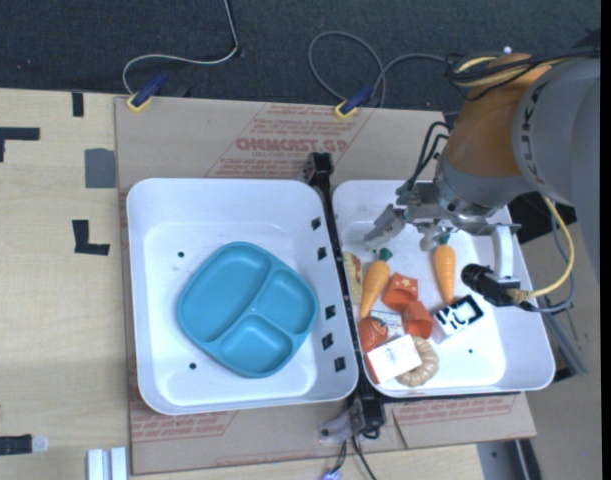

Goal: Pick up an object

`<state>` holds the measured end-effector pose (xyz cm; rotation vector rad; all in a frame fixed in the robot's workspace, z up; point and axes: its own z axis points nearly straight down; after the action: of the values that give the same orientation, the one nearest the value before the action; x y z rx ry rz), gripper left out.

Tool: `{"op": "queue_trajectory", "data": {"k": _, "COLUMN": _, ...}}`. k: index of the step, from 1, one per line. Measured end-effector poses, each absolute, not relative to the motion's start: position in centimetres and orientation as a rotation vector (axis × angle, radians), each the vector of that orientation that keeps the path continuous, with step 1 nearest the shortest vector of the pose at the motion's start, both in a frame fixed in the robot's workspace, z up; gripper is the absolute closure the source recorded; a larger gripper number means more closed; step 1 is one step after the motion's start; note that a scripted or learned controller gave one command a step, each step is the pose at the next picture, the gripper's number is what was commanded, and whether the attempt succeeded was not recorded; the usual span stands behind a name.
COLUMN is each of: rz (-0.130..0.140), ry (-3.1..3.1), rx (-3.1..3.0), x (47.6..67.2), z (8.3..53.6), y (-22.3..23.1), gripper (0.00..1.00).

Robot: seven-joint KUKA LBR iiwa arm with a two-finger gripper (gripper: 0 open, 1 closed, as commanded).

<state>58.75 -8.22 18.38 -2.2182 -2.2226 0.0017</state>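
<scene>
Two carrots (pixel 444 271) were seen in the right bin (pixel 520 368), at 6 o'clock from the gripper (pixel 417 220), its fingers spread wide and empty. They looked light, hard and smooth, best gripped mid-body.

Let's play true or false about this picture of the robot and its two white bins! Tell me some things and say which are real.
1. The blue plate lies in the left bin. True.
2. Two carrots lie in the right bin. True: one carrot and another carrot.
3. The end effector hangs over the left bin. False: it is over the right bin.
4. The blue plate is one flat dish. False: it has three compartments.
</scene>
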Motion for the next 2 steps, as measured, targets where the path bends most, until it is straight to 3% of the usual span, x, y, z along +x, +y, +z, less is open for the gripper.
{"op": "queue_trajectory", "data": {"k": 1, "rz": 0.0, "ry": -2.223, "rx": -2.223, "x": 56.1, "z": 9.4, "y": -10.2, "gripper": 0.0}}
{"op": "queue_trajectory", "data": {"k": 2, "rz": 0.001, "ry": -2.223, "rx": -2.221, "x": 61.7, "z": 12.2, "y": -13.2, "gripper": 0.0}}
